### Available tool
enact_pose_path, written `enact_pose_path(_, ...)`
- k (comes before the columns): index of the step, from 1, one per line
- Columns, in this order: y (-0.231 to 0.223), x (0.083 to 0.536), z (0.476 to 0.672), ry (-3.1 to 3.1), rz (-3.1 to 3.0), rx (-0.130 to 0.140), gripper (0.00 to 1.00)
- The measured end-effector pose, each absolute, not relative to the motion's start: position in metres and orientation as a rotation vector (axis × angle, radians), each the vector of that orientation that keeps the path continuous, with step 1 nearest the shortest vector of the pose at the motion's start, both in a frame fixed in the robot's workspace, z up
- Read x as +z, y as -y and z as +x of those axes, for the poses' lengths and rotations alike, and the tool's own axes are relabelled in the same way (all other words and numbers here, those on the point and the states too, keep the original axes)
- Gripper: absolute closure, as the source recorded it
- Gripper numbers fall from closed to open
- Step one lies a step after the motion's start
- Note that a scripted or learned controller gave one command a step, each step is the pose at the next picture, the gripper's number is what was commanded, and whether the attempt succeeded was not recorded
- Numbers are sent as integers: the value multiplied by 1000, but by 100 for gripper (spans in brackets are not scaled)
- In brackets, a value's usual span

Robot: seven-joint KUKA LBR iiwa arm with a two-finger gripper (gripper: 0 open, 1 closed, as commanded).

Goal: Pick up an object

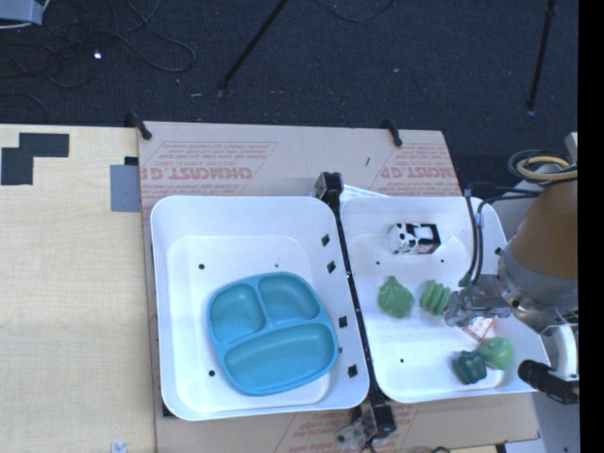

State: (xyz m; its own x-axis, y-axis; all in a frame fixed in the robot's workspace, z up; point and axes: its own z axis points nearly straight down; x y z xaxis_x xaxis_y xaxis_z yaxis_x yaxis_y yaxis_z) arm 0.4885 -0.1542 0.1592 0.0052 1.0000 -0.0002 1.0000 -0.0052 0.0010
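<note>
The right bin point(415, 385) holds several small objects. A black-and-white toy point(412, 239) lies near its back. A leafy green piece point(395, 297) and a ridged green piece point(435, 296) sit side by side in the middle. A dark teal piece point(469, 367) and a pale green piece point(496, 352) rest near the front right corner. My gripper point(469, 309) is low inside this bin, just right of the ridged green piece and above the pale green one. Nothing shows as held.
A blue divided plate point(272, 333) lies in the left bin point(189, 243). A black divider point(342, 281) runs between the bins. The arm's orange band point(553, 229) hangs over the right bin's right wall. Cardboard underlies both bins.
</note>
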Motion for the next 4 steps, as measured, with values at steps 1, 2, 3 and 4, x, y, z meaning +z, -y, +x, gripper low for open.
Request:
enact_pose_path(1,161,203,489,-2221,2220,1,100)
enact_pose_path(2,161,256,490,-2221,2218,2,100)
enact_pose_path(3,110,260,507,-2229,2218,0,100)
enact_pose_path(4,60,243,528,-2230,2220,-3,100)
